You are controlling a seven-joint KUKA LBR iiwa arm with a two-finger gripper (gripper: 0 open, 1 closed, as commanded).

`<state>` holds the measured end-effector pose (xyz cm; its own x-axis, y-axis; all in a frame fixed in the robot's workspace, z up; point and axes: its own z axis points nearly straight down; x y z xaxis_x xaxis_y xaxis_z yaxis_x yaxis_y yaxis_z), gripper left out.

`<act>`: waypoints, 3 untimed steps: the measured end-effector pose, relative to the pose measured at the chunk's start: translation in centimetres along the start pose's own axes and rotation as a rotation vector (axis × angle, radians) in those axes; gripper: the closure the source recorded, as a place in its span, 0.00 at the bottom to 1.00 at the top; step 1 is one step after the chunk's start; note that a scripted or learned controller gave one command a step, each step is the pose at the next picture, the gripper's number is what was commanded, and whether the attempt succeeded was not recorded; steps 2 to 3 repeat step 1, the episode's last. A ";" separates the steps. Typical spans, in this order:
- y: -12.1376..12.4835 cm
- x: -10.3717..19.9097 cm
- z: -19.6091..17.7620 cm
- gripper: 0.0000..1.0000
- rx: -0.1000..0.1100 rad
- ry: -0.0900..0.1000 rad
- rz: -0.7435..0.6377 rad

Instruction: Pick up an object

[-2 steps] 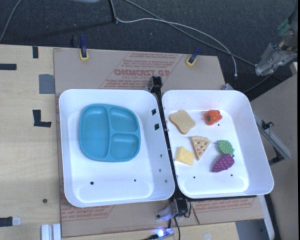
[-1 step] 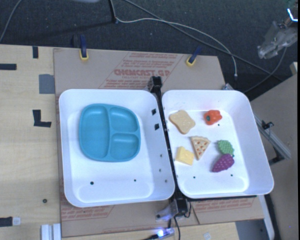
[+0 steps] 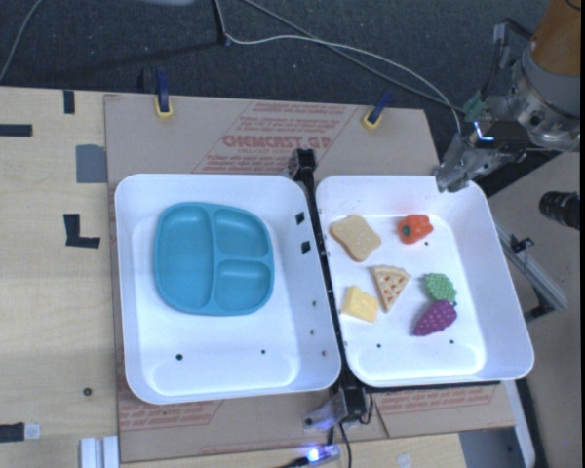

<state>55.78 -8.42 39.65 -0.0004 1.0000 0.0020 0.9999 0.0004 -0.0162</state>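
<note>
The right bin (image 3: 497,291) is carrying six toy food pieces. A bread slice (image 3: 356,237) is lying near the bin's left wall in the upper half. An orange-red pepper (image 3: 415,227) is sitting to its right, apart from it. A waffle wedge (image 3: 391,286) is lying at the bin's middle, just beside a yellow cheese block (image 3: 361,304) on its lower left. A green broccoli piece (image 3: 439,286) is sitting toward the right wall, with a purple grape bunch (image 3: 435,317) just below it and close against it. The bin's lower strip and its upper left corner are offering bare floor.

The gripper (image 3: 455,175) is hanging over the right bin's upper right corner, above the rim, well apart from every piece. It is holding nothing, and whether its jaws are parted or closed cannot be told.

The left bin (image 3: 136,359) is carrying a blue divided plate (image 3: 214,259) in its upper half; its lower half is showing bare floor.

Both bins are resting on a cardboard sheet (image 3: 263,139) on the bench (image 3: 39,310). Red printing is showing on the sheet above the bins; it appears to read "CHEMCAST GP", but this is not certain. Two clamps (image 3: 162,96) are gripping the sheet's far edge.
</note>
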 end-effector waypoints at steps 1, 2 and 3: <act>1.5 7.0 -11.5 1.00 -0.029 -0.001 -0.009; 1.5 7.0 -11.5 1.00 -0.029 -0.001 -0.009; 1.5 7.0 -11.5 1.00 -0.029 -0.001 -0.009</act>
